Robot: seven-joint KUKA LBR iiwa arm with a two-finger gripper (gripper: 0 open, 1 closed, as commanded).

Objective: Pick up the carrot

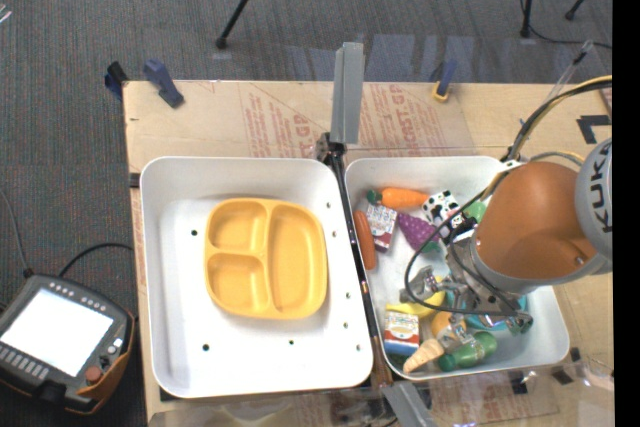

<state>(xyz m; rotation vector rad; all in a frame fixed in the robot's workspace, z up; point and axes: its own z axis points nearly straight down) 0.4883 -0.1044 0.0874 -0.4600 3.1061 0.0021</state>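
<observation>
1. Arm (545,220) comes in from the right, with its orange band hanging over the right bin (545,340).
2. Gripper (470,300) sits low in that bin's front half, among the toys. Can't tell from here whether it is spread or closed, because the wrist and cabling block the view.
3. Carrot (404,198) lies on its side near the back of the right bin, green top pointing left and orange body pointing right. It is well apart from the gripper and nothing is touching it.
4. Just in front of the carrot is a small red-and-white carton (381,224), with a purple piece (417,231) to its right.
5. A black-and-white die (437,206) sits just right of the carrot's tip.
6. A red sausage-like toy (364,239) lies along the right bin's left wall.
7. At the front of the right bin there is a small box with a red label (402,330), an ice-cream cone toy (425,352) and a green item (470,350), all crowded near the gripper.
8. The left bin (170,355) holds a yellow divided plate (266,257), roughly centred and lying flat.
9. A tablet-style pendant (62,335) rests on the floor at lower left.
</observation>
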